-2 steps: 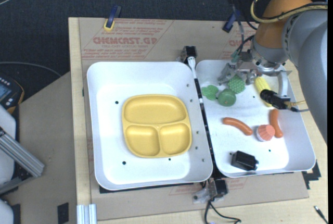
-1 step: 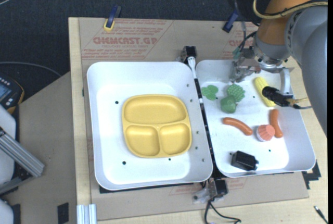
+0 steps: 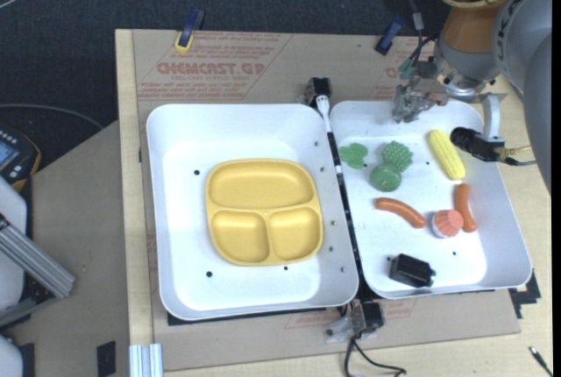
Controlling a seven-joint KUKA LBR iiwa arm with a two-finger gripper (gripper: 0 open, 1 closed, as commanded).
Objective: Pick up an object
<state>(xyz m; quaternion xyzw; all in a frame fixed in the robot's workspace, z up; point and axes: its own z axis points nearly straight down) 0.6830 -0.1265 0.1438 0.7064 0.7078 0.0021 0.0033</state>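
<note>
Toward the far right of the right bin (image 3: 517, 266) lies a toy corn cob (image 3: 446, 153), likely light, stiff and slightly slick plastic, so it is best pinched across its middle. Its long axis runs from the far rim toward the near right. Just beyond it hangs the gripper (image 3: 410, 106), holding nothing; whether its fingers are spread or closed I cannot tell

Two smooth white plastic bins (image 3: 166, 191) sit on a matt brown cardboard sheet (image 3: 228, 64), the left holding a glossy yellow plastic divided tray (image 3: 263, 210), the right a shiny yellow plastic corn cob (image 3: 445, 153) and a knobbly green plastic vegetable (image 3: 397, 155).
</note>
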